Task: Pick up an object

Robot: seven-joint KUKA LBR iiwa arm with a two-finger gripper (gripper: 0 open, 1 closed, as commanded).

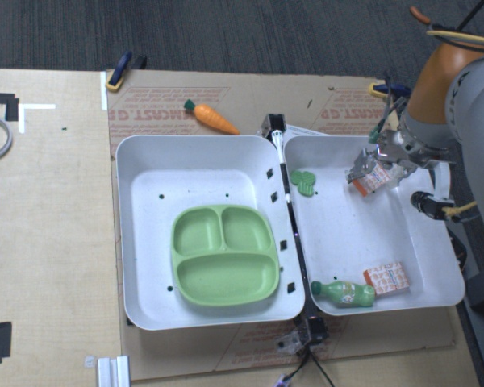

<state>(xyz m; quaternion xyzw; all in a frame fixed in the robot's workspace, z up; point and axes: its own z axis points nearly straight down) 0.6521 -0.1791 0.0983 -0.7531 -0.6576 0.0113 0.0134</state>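
Nearest me in the right bin (436, 293) are a green bottle (344, 294) and a small orange-white box (386, 278), both untouched. Further back, my gripper (377, 170) is clamped on a crinkly orange-white packet (373, 181), just above the floor. I reckon the grip looks shallow, so the wrapper could slide out on the lift. Carrot (212, 118) lies way outside the bins.

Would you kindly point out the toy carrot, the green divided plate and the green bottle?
toy carrot (214, 118), camera view, middle of its orange body.
green divided plate (224, 280), camera view, floor of its large compartment.
green bottle (348, 294), camera view, middle of its body.
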